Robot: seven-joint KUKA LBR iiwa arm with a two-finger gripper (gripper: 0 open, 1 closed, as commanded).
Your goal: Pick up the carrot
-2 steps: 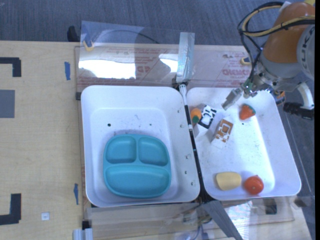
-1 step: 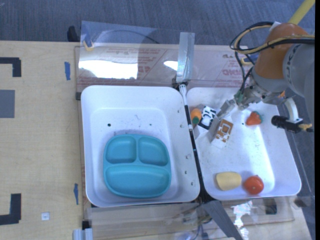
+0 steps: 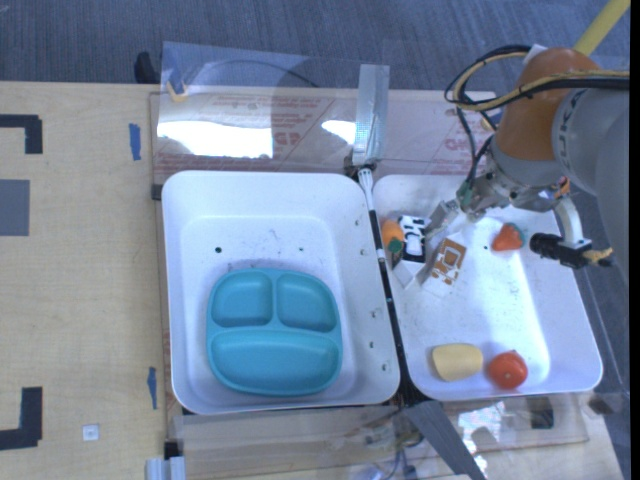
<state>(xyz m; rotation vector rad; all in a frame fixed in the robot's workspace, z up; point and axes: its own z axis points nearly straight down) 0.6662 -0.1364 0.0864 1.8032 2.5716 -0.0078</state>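
Lying in the right bin [image 3: 570, 368] near its far right side: the carrot [image 3: 508, 237], small, orange, probably light, stiff and smooth. Best taken across the thick middle. Hovering just beside: the gripper [image 3: 447, 230], state impossible to tell.

A pale wooden bench [image 3: 70, 298] meets what looks like blue-grey carpet [image 3: 300, 13].

A single fixed camera looks down at a slant from above the pale wooden bench [image 3: 70, 298], far enough off to take in both shallow white plastic bins. The left bin [image 3: 190, 208] sits near centre frame, its right-hand twin [image 3: 560, 338] just beside it, and blue-grey carpeted floor [image 3: 300, 8] runs beyond its far rim.
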